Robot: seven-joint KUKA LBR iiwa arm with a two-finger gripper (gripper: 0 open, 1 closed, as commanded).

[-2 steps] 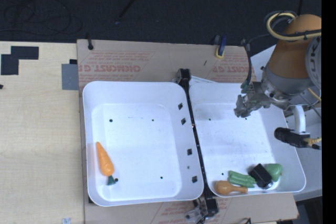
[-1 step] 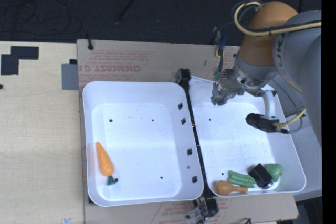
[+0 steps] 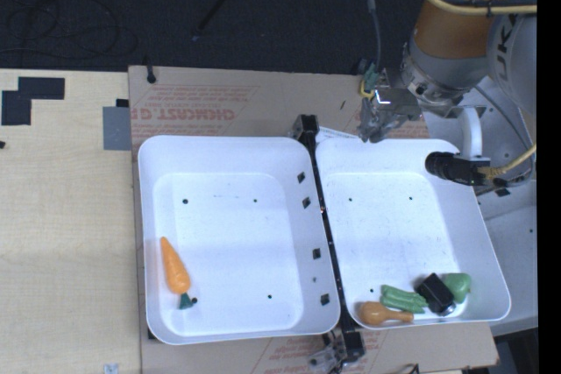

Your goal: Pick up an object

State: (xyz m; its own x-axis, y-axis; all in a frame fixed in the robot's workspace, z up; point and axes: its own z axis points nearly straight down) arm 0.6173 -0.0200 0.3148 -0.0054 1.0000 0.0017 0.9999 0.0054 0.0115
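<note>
Candidate objects sit in both bins. Right bin (image 3: 351, 155): four items clustered in its near right corner, far from the claw and on the opposite edge of the bin from it. A black block (image 3: 435, 292) lies tilted, touching or overlapping a green rounded piece (image 3: 457, 283) on its right. A green bean-like pod (image 3: 402, 299) lies just left of the block. A tan pear-shaped piece (image 3: 382, 314) rests against the bin's near wall, just below the pod.

Left bin (image 3: 219, 151): an orange carrot (image 3: 174, 266) with a small dark green stub at its near end lies by the left wall, near front corner. It is farther from the claw than the cluster, diagonally across both bins.

Claw (image 3: 376, 132): hangs at the far rim of the right bin, close to the divider between the bins. Fingertips dark and small against the cardboard; cannot tell how far apart they stand. Nothing visible between them.

Arm: grey wrist with orange band above it, entering from upper right.

Surroundings: both bins rest on a brown cardboard sheet (image 3: 228, 96) with reversed red lettering, beyond the claw's left. Pale wood bench (image 3: 61, 223) far left.
</note>
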